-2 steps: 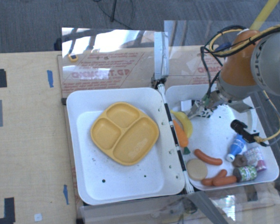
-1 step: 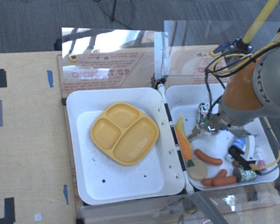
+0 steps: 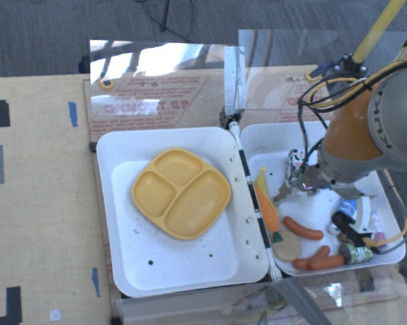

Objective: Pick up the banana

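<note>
Here the banana (image 3: 261,180) lies in the right bin (image 3: 395,253) against its left wall, what shows of it apparently running lengthwise along that wall above the carrot (image 3: 268,213), while the gripper (image 3: 294,182) hangs just right of it, whether its fingers are apart I cannot tell.

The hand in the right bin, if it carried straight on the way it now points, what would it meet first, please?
The hand points left and slightly down in the camera view. First in that line looks to be the carrot beside the banana, then the right bin's left wall. Height above them is unclear.
</note>
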Available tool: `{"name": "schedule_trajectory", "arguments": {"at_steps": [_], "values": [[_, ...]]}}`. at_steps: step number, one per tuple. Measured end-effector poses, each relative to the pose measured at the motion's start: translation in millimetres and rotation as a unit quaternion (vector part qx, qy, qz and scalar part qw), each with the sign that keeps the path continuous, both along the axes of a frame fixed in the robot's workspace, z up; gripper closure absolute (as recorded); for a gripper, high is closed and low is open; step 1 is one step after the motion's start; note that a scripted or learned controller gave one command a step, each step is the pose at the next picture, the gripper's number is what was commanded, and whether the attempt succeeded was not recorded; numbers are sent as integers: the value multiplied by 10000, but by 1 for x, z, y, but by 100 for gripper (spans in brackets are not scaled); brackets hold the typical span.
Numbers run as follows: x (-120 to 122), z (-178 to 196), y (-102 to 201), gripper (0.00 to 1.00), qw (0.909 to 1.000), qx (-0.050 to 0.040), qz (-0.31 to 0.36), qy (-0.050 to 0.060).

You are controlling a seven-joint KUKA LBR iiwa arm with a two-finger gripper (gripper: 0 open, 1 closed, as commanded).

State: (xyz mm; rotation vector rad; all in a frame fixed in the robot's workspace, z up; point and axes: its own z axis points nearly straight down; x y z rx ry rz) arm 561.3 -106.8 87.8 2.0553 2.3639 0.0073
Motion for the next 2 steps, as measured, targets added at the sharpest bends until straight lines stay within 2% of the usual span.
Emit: {"name": "schedule_trajectory", "arguments": {"at_steps": [1, 2], "values": [[70, -1, 1, 0, 9977, -6, 683, 9], [20, 0, -8, 0, 9781, -14, 2081, 5]]}}
